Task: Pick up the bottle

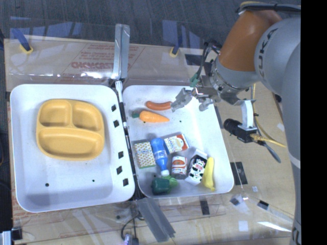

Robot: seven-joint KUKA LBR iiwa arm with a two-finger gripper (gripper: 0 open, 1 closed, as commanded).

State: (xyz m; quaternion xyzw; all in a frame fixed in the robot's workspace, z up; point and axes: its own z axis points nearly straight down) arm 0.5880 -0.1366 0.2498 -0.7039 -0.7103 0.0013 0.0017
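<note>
Here your gripper (193,99) hung over the upper part of the right bin (219,137), its two fingers spread apart with nothing between them, presumably because it had yet to come down on anything. The bottle (159,156), blue with a white cap, lay on its side lower in that bin, well apart from the gripper. You had it hemmed in: a waffle-patterned packet (143,154) touching its left, a small carton (176,143) and a can (178,165) on its right, a green object (162,186) just below the cap. The sausage (158,105) and carrot (153,117) lay nearest the fingers. The yellow tray (70,129) sat in the left bin (30,188)
</note>
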